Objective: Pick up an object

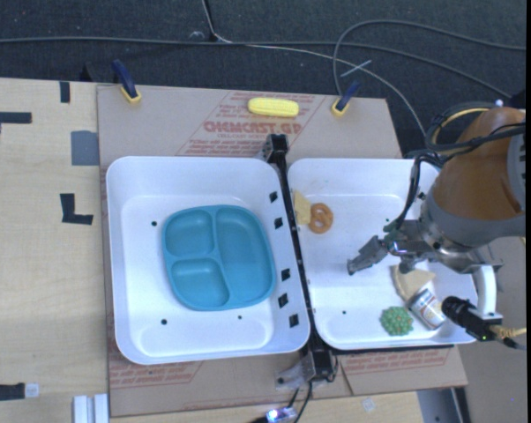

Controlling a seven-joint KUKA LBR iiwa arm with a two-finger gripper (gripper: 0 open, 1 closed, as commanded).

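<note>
At centre right of the frame, the fingers (368, 258) hang over the right bin (354, 331); their spread cannot be told.

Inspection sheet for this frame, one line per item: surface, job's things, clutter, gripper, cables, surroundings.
Surface: cardboard sheet bearing left bin and right bin.
Job's things: right bin holds pretzel, green ball, tan piece, small bottle.
Clutter: blue divided plate in left bin; yellow object on cardboard.
Gripper: gripper low over right bin, holding nothing visible.
Cables: cables cross the dark floor.
Surroundings: two clamps; wooden bench.
</note>
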